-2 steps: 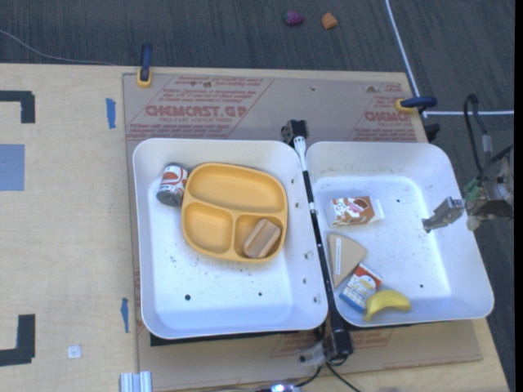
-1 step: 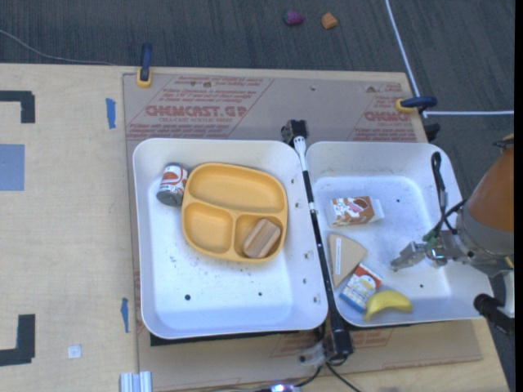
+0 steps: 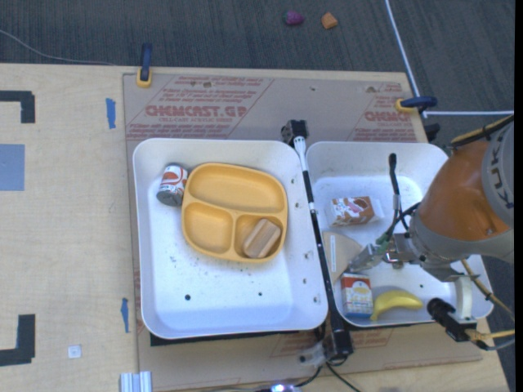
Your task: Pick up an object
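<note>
Gripper [image 3: 369,257] is seen low in the right bin [image 3: 425,160], above a small carton [image 3: 356,293]; finger state cannot be told.

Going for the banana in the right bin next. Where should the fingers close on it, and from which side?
Probably grip the banana across its thick middle, coming straight down. It lies flat and curved on the right bin's floor, so fingers close across its narrow width. The small carton crowds its left end.

The arm [image 3: 470,207] reaches in from the right — orange band up, pincer [image 3: 372,257] angled low, leftward.
</note>
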You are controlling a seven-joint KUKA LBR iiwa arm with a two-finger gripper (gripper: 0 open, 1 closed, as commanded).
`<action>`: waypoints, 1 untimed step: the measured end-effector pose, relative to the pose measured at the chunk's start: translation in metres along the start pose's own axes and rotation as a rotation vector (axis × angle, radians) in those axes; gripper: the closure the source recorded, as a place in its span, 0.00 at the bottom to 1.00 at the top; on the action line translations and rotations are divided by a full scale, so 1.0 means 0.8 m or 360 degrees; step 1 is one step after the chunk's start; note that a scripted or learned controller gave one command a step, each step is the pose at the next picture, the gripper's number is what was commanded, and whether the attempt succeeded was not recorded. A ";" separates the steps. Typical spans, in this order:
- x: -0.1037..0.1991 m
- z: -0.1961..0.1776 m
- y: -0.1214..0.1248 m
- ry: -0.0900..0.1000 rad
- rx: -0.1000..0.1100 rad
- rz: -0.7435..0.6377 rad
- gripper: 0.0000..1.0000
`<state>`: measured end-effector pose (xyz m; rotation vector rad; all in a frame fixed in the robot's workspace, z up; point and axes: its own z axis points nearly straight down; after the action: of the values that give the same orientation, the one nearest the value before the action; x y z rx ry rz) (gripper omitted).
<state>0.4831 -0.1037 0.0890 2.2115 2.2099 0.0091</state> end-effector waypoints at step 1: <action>-0.006 -0.014 0.003 -0.0018 -0.0016 0.0008 1.00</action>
<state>0.4851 -0.1083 0.1005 2.2065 2.1936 0.0082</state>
